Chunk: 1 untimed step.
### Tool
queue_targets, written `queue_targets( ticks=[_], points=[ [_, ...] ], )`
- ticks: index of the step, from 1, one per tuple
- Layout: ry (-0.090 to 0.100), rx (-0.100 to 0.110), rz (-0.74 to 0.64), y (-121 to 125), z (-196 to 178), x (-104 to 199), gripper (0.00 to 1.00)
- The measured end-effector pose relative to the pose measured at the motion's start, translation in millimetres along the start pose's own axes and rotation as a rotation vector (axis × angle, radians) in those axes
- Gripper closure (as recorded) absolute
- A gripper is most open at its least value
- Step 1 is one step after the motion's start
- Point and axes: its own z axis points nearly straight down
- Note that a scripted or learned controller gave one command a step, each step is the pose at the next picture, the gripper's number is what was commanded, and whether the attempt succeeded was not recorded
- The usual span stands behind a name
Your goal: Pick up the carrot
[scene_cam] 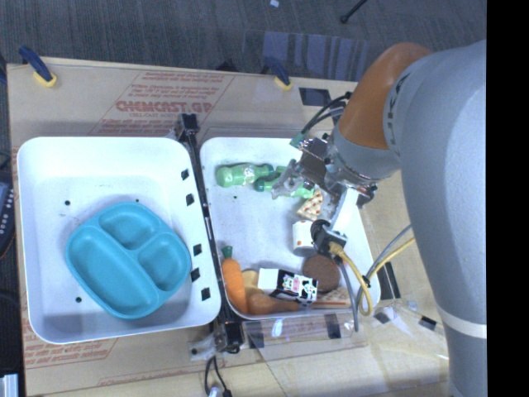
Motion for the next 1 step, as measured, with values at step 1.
queue_targets(
  ticks=[1],
  points=[
    [-0.003,0.012,0.094,-46.6,100.4,-22.1,0.00]
  ],
)
